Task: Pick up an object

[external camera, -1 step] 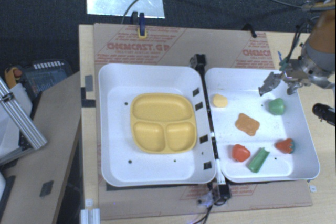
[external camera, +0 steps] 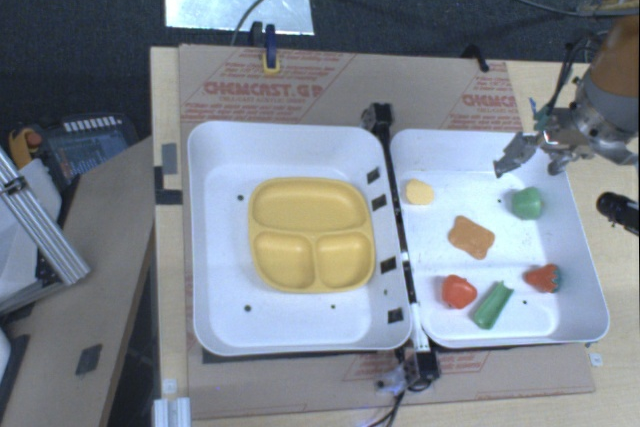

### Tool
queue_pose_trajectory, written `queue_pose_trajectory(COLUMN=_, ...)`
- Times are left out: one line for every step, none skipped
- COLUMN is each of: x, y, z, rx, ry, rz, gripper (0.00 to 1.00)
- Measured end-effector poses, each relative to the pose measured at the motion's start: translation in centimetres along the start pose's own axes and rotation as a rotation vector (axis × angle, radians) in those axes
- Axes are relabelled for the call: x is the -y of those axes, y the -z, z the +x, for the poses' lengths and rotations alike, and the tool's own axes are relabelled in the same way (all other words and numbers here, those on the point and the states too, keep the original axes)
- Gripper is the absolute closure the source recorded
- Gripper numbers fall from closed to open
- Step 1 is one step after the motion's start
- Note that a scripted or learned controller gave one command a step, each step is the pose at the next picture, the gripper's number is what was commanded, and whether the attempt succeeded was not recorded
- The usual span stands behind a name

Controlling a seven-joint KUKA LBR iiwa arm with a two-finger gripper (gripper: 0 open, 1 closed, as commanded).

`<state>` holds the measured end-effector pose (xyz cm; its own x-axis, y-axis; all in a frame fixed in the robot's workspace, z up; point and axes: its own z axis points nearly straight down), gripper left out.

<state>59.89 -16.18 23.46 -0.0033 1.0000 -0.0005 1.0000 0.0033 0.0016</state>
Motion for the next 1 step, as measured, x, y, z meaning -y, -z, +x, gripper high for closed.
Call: queue_pose_trajectory(x=-0.18, y=-6.16, z=-0.40, rx=-0.001, ry=-0.002, rz=0.004, gripper=0.00)
